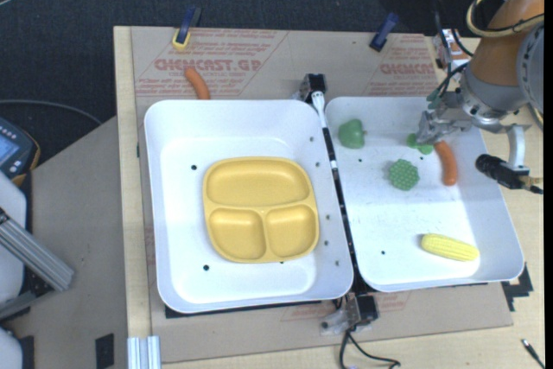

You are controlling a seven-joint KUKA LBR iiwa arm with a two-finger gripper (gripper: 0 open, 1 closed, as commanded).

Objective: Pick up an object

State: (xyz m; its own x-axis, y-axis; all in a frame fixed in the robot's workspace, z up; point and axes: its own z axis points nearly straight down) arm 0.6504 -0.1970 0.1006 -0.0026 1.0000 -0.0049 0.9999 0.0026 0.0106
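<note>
The arm [510, 47] is reaching in from three o'clock and its gripper [429, 132] is hanging low over the far part of the right bin [497, 229], at about one o'clock from that bin's centre. Whether the claw is released or clenched I cannot tell; the wrist is hiding the tips. Just beside it, toward four o'clock, an orange sausage [447, 163] is lying on the bin floor, and a scrap of green [422, 144] is peeking out right under the gripper. The likely target is one of these two. A green knobbly ball [403, 174] is sitting at seven o'clock from the gripper, a smooth green piece [351, 133] at nine o'clock, and a yellow corn cob [449, 248] well apart toward six o'clock. To do the grasp well, the gripper should be centring over one item alone, straddling the sausage across its narrow width rather than along it, and coming straight down to the floor before closing. The left bin [168, 186] is holding a yellow divided tray [259, 208]. On the board [259, 56] beneath, red lettering is reading roughly "CHEMCAST GP", repeating partly at one o'clock.
</note>
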